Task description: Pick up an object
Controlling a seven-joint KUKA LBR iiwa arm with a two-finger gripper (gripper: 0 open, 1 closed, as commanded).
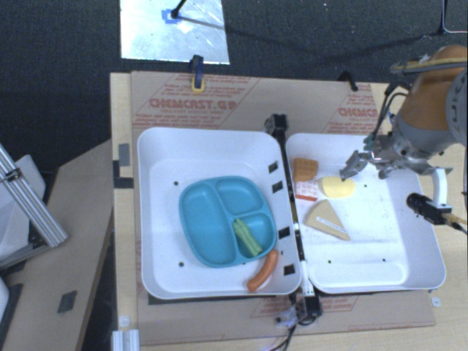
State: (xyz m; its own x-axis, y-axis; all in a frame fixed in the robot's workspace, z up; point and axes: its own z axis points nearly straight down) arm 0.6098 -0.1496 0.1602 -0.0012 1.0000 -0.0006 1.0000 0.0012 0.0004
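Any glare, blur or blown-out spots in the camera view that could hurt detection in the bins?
Camera view: lighting is even and soft, shadows faint. The white bins run near overexposed, so their walls lose contrast. The foil sheet beyond the bench reflects brightly. The pincer looks slightly soft over the pale yellow piece. The blue divided plate and the sausage read sharply.

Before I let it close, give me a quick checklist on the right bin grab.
1. Gripper over the right bin: ok.
2. Target near the fingertips: ok, the yellow round piece lies just below them.
3. Object between the fingers: not ok, nothing is seen held.
4. Finger opening: cannot tell.
5. Neighbours apart from the target: not ok, the tan wedge and the brown block lie close by.
6. Left bin items out of the way: ok, the blue tray and sausage sit across the divider.
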